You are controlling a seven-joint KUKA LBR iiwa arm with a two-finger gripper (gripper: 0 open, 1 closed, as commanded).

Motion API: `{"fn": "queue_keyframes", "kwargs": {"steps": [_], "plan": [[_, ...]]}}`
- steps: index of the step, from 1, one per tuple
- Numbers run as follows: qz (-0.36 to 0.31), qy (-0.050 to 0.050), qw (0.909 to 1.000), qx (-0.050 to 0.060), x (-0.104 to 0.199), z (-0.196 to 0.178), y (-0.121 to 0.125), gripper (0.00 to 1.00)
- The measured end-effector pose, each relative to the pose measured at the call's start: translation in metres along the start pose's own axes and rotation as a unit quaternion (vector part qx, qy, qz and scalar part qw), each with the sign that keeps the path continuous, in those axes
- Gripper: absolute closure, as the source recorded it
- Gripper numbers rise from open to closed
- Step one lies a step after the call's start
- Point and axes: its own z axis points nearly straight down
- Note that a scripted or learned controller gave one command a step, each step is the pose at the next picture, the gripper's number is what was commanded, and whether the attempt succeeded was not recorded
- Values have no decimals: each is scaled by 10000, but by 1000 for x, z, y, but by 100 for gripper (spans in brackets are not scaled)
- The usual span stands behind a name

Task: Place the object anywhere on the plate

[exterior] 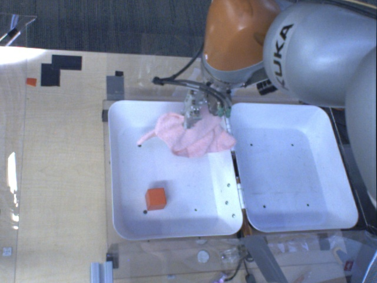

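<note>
Pink cloth [191, 135]: one; orange block [156, 198]: one; white bins: two, left [126, 217], right [330, 158]. Pale wood counter [53, 170], dark floor [106, 16]. End effector [206, 112] over cloth, finger state unclear.

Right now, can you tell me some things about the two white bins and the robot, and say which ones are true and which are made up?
1. The pink cloth lies in the left bin. True.
2. The orange block sits in the right bin. False: it sits in the left bin, near the front.
3. The gripper is over the pink cloth, at the back of the left bin. True.
4. The orange block is touching the pink cloth. False: bare white bin floor lies between them.
5. The arm is blue. False: it is grey with an orange band.
</note>
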Motion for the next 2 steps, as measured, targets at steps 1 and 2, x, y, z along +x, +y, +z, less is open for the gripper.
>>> {"fn": "queue_keyframes", "kwargs": {"steps": [1,2], "plan": [[-2,1,10000,-2,14,4,50,100],[0,-4,10000,-4,14,4,50,0]]}}
